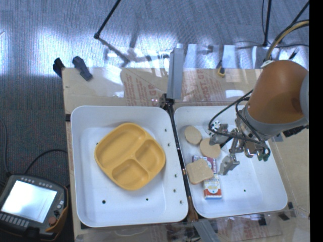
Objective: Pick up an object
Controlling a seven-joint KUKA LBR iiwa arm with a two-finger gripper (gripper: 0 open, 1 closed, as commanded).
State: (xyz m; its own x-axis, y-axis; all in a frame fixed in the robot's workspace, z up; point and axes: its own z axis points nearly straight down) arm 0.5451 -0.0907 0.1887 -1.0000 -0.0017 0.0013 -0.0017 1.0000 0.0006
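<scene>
The right bin (262, 190) holds several toy foods. A small tan disc (193, 134) lies near its left wall, and a second tan disc (209, 149) sits just below and to the right of it. A toast slice (199, 171) rests lower down, with a red and white carton (213, 189) under its right corner. My gripper (224, 148) hangs low over the bin's middle, open. One finger (220, 130) is above the second disc and the other (228, 164) is below it. The disc lies just left of the gap, and nothing is held.
The left bin (86, 195) carries a yellow divided plate (130, 155). The arm's orange band (277, 97) looms over the right bin's upper right. Cables trail from the wrist. A teach pendant (30, 203) lies on the floor at the lower left.
</scene>
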